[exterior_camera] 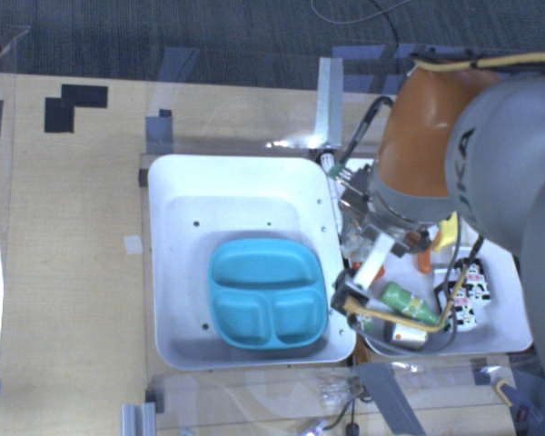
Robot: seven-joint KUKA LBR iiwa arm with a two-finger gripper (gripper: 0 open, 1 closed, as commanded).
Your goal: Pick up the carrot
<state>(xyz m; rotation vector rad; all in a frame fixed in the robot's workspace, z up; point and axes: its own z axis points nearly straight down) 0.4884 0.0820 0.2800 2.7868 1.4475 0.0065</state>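
A small orange piece, most likely the carrot (423, 262), peeks out in the right bin (513, 330), just below the arm's wrist. Most of it is hidden by the arm. My gripper (359, 248) hangs low over the left part of the right bin, close to the wall between the two bins and to the left of the orange piece. The wrist and its fittings cover the gripper's tips.
A blue divided plate (265, 291) lies in the left bin (177, 243). In the right bin are a green object (411, 301), a yellow item (446, 232), a white dotted piece (473, 289) and a small can (403, 333) near the front rim.
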